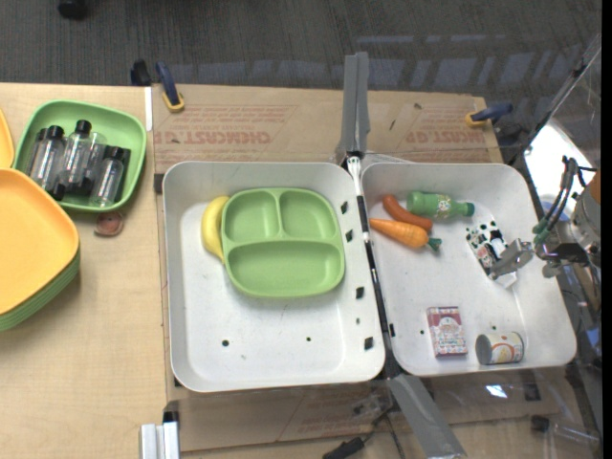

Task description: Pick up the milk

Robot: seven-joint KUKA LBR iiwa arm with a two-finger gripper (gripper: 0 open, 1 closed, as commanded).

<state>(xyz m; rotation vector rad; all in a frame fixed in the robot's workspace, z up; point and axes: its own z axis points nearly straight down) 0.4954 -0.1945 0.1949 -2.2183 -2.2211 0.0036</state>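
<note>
Where the wooden table (105,352) is covered by a sheet of brown printed cardboard (287,127), two shallow white bins are set side by side, and grey carpeted floor (287,17) is seen beyond the far edge. In the left white bin (277,352), a green three-compartment plastic plate (283,240) is laid toward the far side, with a yellow banana-shaped piece (211,226) tucked against its left rim; the near half of that bin is left bare. In the right white bin (421,342), two orange toy carrots (402,222) and a green plastic bottle (438,204) are placed near the far wall, and a small red-and-white box (446,332) and a grey tin can on its side (500,347) are found near the front wall. The milk, a small black-and-white cow-patterned carton (490,246), is lying close to the right wall of the right bin, well apart from the carrots. The hand (516,258) is seen at the carton's right side, just beside it; whether it is spread or closed cannot be told. At the table's left, stacked yellow plates (33,256) and a green square tray of dark-capped clear vials (84,156) are kept.
</note>
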